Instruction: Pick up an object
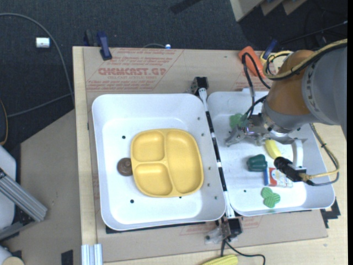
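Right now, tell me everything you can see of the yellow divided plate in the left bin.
The yellow plate looks like smooth moulded plastic, a rounded square with three compartments: two smaller ones along one side and a larger one on the other. All three show bare yellow surface. It lies flat, right side up, turned slightly askew, near the middle of the left bin. A small brown round thing sits against its left edge; whether they touch is hard to tell. The arm is over the other bin, away from it.

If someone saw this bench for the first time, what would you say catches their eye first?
Probably the yellow divided plate, lying in the middle of the left bin with a small brown disc at its left edge. Next comes the grey arm with its orange band, reaching over the right bin above small green toys.
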`<action>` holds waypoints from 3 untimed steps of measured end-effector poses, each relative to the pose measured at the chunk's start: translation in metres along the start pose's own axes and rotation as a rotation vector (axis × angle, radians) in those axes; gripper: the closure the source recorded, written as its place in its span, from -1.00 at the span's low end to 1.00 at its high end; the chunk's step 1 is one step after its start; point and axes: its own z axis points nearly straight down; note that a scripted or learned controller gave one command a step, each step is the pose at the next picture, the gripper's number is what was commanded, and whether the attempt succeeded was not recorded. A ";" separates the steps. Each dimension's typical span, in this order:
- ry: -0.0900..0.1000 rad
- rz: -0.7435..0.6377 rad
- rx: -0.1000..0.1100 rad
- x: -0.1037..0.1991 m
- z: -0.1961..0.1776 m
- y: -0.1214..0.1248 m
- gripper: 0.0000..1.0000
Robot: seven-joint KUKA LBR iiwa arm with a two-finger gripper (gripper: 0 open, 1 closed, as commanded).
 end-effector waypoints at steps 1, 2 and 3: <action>0.001 0.000 0.002 -0.010 0.001 -0.054 -1.00; 0.000 0.000 -0.001 -0.010 -0.009 -0.053 1.00; 0.001 0.001 -0.001 -0.010 -0.009 -0.053 -1.00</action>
